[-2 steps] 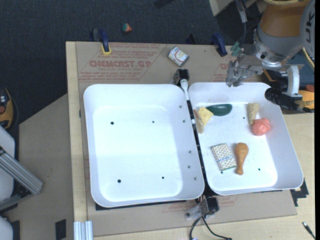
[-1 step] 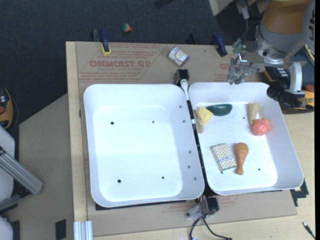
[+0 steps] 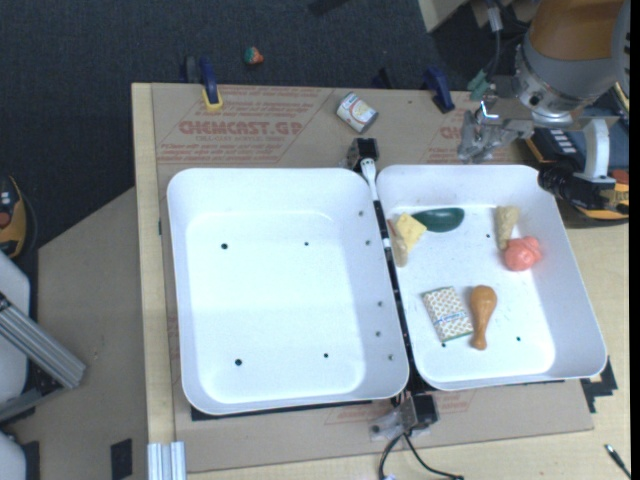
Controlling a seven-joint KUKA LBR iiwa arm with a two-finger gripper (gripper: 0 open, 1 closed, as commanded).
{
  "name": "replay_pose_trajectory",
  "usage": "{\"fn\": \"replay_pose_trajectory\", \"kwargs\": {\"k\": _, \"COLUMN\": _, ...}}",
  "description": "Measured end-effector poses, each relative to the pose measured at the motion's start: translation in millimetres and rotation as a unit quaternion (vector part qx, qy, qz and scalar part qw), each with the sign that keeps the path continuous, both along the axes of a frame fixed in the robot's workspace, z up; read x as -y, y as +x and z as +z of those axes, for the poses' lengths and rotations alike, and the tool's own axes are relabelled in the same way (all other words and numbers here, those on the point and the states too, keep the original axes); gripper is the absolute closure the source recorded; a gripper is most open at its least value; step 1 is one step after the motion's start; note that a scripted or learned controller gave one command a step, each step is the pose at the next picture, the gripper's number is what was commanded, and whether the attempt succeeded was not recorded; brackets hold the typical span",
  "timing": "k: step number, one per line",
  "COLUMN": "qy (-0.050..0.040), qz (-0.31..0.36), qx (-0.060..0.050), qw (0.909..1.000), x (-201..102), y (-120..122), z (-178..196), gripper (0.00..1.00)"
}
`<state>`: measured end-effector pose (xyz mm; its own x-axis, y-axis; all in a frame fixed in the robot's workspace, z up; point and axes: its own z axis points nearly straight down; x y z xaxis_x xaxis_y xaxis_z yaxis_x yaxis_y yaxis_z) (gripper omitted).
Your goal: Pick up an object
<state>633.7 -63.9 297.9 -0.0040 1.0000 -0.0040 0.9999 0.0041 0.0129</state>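
From where I stand, the arm (image 3: pixel 572 28) comes in at the upper right, grey with an orange band, and its gripper (image 3: pixel 480 138) hangs over the brown board (image 3: pixel 300 123) just behind the far rim of the right bin (image 3: pixel 575 298). The gripper is small and partly blurred here, so I cannot tell how its jaws stand; nothing can be seen between them.

All the things to pick lie in the right bin. A dark green oval piece (image 3: pixel 438 219) is near the far side, and a yellow piece (image 3: pixel 406 234) touches its left end, close to the wall between the bins. On the right side a small beige piece (image 3: pixel 506 222) lies just above a pink round thing (image 3: pixel 522 253); they seem to touch. Nearer to me, a small patterned box (image 3: pixel 447 313) lies flat, and just beside it on the right is a brown drumstick-shaped toy (image 3: pixel 482 314), its thick end toward the far side.

The left bin (image 3: pixel 190 268) is white with some small dark dots. On the board behind the bins there is a small white box (image 3: pixel 356 112), and a small colourful ball (image 3: pixel 254 56) lies on the dark floor.
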Motion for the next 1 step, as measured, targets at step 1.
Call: {"fn": "replay_pose_trajectory", "kwargs": {"k": 1, "qy": 0.0031, "qz": 0.003, "qx": -0.003, "qw": 1.0000, "x": -90.4, "y": 5.3, "z": 54.7, "gripper": 1.00}}
